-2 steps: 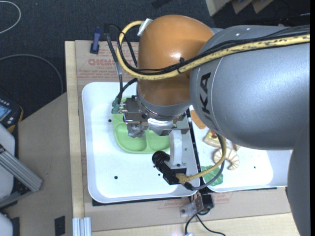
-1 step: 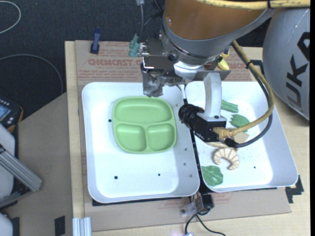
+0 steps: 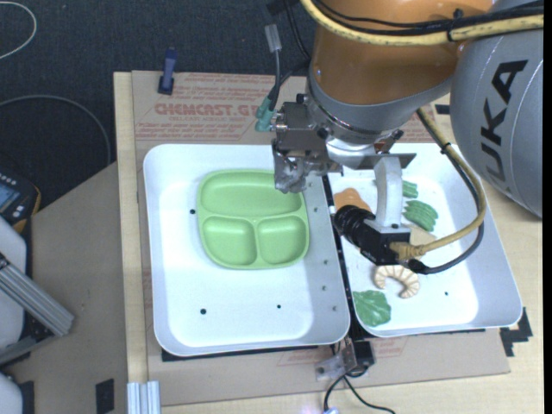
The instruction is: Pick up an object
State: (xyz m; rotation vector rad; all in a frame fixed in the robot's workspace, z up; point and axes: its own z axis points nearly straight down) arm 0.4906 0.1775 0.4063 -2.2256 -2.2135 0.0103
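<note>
orange-banded arm [image 3: 388, 50] looms nearest the lens, reaching in from the right. by the view's sides, the left bin [image 3: 172, 257] holds a green tray [image 3: 253, 218]. the right bin [image 3: 483, 274] holds green leaves [image 3: 372, 307], a tan curl [image 3: 398, 280] and an orange bit [image 3: 349, 199]. the jaws hang over the tray's far right corner, at or just above its rim; apart or together, i cannot tell. the tray looks the likely target, its bulk lying near-left of the jaws.

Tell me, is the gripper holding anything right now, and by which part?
Cannot tell. The gripper sits at the far right corner of the green divided plate in the left-hand bin, but no grip on it shows.
</note>
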